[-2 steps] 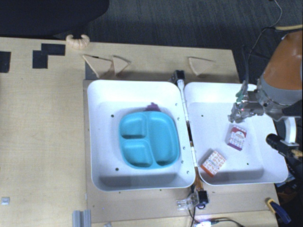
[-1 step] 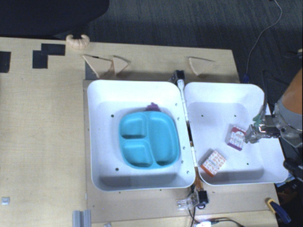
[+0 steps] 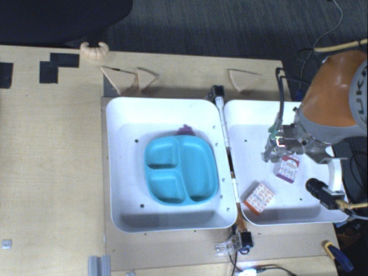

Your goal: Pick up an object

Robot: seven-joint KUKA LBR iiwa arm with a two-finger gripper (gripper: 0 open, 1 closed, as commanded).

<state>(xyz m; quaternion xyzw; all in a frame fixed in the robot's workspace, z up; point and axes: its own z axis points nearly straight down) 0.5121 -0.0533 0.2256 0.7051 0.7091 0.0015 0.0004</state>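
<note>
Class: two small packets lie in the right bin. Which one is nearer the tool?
The white and red packet, just below the tool. The orange patterned box lies farther off, toward the right bin's front edge.

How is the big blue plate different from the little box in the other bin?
The blue plate is far larger than the small box and fills much of the left bin, while the box takes one near corner of the right bin. The plate is plain blue with three compartments; the box is patterned red and white with an orange side. The plate is a shallow dish; the box is a closed block. Both rest on a bin floor, away from the gripper.
</note>
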